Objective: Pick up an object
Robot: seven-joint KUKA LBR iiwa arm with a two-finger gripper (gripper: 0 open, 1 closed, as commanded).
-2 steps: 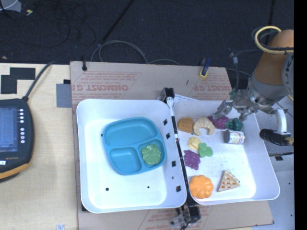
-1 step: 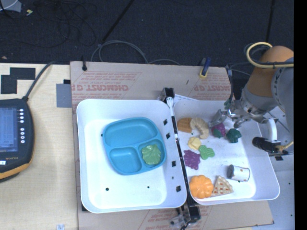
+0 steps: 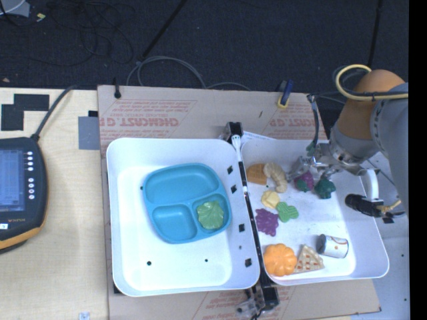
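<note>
While fingers (image 3: 312, 172) hover—state unclear—over right bin (image 3: 363, 245), cardboard (image 3: 153, 120) print mirrored, unreadable.

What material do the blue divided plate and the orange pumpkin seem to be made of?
The blue divided plate looks like moulded plastic with a smooth, slightly glossy finish: uniform colour, rounded compartment ridges. The orange pumpkin looks like toy plastic or rubber, with even colour, soft ribs and a faint sheen; which of the two I cannot tell.

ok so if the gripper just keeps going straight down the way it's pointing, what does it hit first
Most likely the small purple toy in the right bin, which sits right under the gripper, with the dark green piece close beside it. Depth is hard to judge from this slanted view, so it could meet either one first.
</note>
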